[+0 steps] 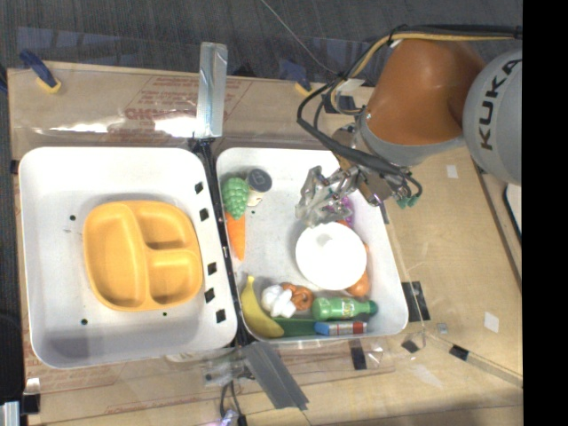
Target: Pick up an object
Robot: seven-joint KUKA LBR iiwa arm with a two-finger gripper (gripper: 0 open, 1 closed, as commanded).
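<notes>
- The gripper [321, 195] hangs low in the right bin [266, 162], near its far wall, just behind the white round plate [331, 257]. Its metal fingers look a little apart, with a scrap of purple thing [342, 208] showing at them, but I cannot tell whether anything is truly clamped.
- No single object is named; my guess is that the purple thing is the target, since the fingers sit right at it.
- Around the plate the right bin is crowded: a carrot [235, 235] and green grapes [235, 194] along the left wall, a small dark disc [259, 180] at the far corner.
- Along the near wall lie a banana [253, 313], a green bottle [343, 309] and a marker [342, 328], packed close together, so a grasp there would be awkward.
- The left bin [53, 171] bears a yellow divided tray [142, 254], well apart from the arm.
- The arm's orange band [417, 91] leans over the right bin's far right corner.
</notes>
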